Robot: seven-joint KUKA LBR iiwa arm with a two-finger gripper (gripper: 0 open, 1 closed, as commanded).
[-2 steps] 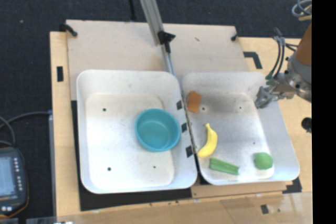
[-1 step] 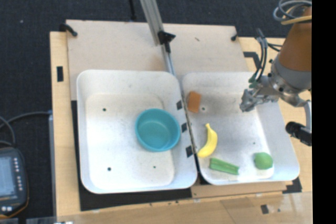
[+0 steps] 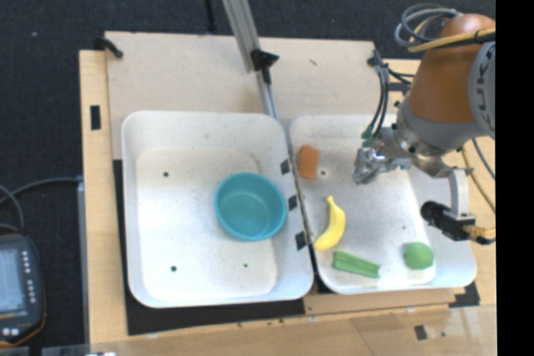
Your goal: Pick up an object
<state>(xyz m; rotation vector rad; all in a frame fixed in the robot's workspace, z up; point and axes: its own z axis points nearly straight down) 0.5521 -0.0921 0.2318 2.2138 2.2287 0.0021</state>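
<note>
The wooden counter (image 3: 192,75) carries two shallow white bins side by side, and a slanted metal rail (image 3: 238,0) rises from its far edge above the seam between them. The left bin (image 3: 158,146) holds a teal bowl (image 3: 251,206), which sits upright towards the bin's right side, near the dividing rims but not touching them.

The grey arm (image 3: 446,92) with its orange band reaches in from the right over the right bin (image 3: 392,204), cables looping above its wrist. Its pincer (image 3: 365,167) hangs over the far middle part of that bin, with bare white floor under it; nothing sits between its tips, and whether the tips are spread or pressed together cannot be told from this angle.

In the right bin lie four small things. A yellow banana (image 3: 331,225) curves along the left side, its lower end close to the bin's left rim. A green pepper-like piece (image 3: 357,264) lies just beside the banana's lower end, near the front rim. A round green fruit (image 3: 419,255), perhaps a lime, rests towards the front right corner, well apart from the pincer. A small orange object (image 3: 308,162) stands by the left rim at the far end, to the left of the pincer and apart from it.
</note>
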